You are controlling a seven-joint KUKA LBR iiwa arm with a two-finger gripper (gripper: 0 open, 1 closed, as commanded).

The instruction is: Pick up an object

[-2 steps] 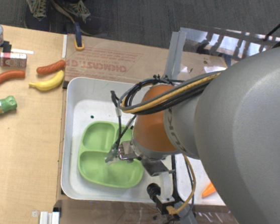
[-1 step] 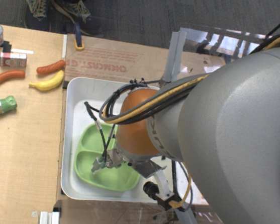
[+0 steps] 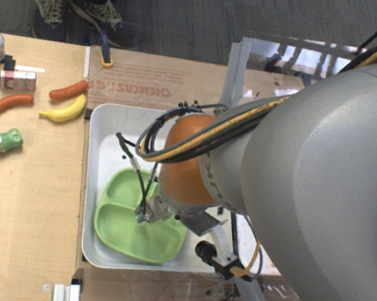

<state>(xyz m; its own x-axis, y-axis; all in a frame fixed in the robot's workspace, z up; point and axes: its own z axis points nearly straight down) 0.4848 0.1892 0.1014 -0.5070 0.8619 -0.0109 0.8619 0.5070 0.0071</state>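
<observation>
Camera view: arm fills the right of frame, claw (image 3: 145, 215) low at center over the green plate (image 3: 124, 230) in the white bin (image 3: 91, 168). Can't tell claw's state. Plate flat on the bin floor, so pick not done, lift left w/ grasp unconfirmed

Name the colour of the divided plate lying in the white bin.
Light green; the camera view shows the divided plate in the white bin.

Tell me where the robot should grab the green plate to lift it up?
Probably the raised outer rim of the green plate, on its left side, coming straight down from above. The plate lies flat in the white bin, so its thin edge is the easiest part to pinch, and the left rim is uncovered.
</observation>
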